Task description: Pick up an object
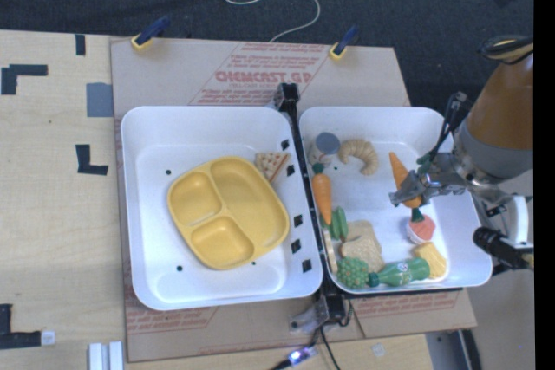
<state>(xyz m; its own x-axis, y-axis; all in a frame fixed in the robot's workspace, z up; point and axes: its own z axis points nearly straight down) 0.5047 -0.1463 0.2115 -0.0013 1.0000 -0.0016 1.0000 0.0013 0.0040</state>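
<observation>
The right bin (381, 119) holds several toy foods: a croissant (360, 153), a long carrot (322, 193), a small orange carrot (397, 166), a red and white strawberry (421, 228), a yellow piece (432, 258), a bread slice (362, 244), a green bunch (351, 273) and a green cucumber (401, 272). My gripper (410, 193) is low inside this bin near its right side. It sits just below the small orange carrot and above the strawberry. An orange bit shows right at its tip; whether it is held is unclear.
The left bin (139, 212) holds a yellow divided plate (227, 210) and a waffle-like cracker (271, 162) by the dividing wall. A grey disc (327, 142) lies at the right bin's back left. The arm's grey and orange body (503, 113) overhangs the right rim.
</observation>
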